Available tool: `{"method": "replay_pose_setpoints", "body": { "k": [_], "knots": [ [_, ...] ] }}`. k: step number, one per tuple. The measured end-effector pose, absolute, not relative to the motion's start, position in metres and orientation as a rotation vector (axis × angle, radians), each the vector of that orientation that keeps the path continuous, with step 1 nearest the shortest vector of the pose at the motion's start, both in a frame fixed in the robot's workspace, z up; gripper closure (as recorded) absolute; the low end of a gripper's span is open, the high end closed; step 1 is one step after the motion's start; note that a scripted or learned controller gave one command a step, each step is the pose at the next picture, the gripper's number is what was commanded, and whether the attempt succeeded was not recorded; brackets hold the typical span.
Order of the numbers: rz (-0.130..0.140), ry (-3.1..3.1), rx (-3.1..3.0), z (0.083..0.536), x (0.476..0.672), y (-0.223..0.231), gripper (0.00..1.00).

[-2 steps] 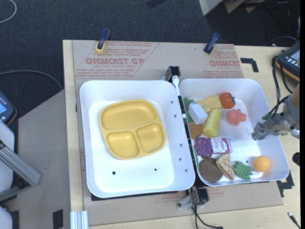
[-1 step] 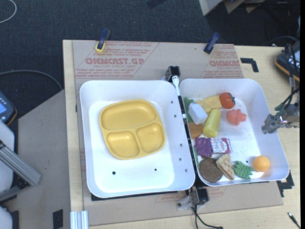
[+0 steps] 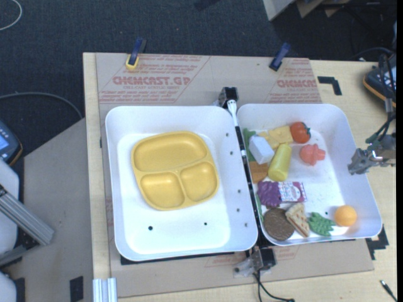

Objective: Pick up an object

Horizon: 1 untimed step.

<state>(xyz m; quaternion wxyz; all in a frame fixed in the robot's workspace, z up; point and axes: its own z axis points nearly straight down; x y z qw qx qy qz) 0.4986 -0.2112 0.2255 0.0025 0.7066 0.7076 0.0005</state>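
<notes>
**Inspector:** Object for pickup: none singled out by the task. The candidates lie in the right bin (image 3: 352,137), crowded along its left and lower sides. Nearest the arm are an orange ball (image 3: 345,216) at the lower right and a red-pink piece (image 3: 312,154) toward mid-bin.

**Assistant:** And the gripper?

**Inspector:** The gripper (image 3: 363,160) sits at the right edge of the frame, level with the right bin's outer rim. It is small and blurred here; I cannot tell its state, and nothing is visibly held.

**Assistant:** The relation that governs the next move?

**Inspector:** Every candidate lies to the left of the gripper in frame. The red-pink piece is leftward and near level with it; the ball is below and slightly left. The yellow cylinder (image 3: 281,160) lies further left, its long axis running near vertical in frame, tilted slightly, beside a white block (image 3: 260,148). A tomato (image 3: 300,131) sits above the red-pink piece.

**Assistant:** Arm pose?

**Inspector:** Only its end section is in frame, reaching in from the right margin, over the rim rather than over the cluster, as best I can judge.

**Assistant:** The left bin?

**Inspector:** The left bin (image 3: 119,187) holds a yellow divided tray (image 3: 174,169), well apart from the gripper. Judgement: approach not yet begun
</notes>
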Motion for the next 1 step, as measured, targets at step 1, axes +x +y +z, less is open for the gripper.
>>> {"method": "replay_pose_setpoints", "body": {
  "k": [1],
  "knots": [
    [0.003, 2.230, 2.216, 0.2331, 0.4992, -0.1561, 1.00]
  ]
}}
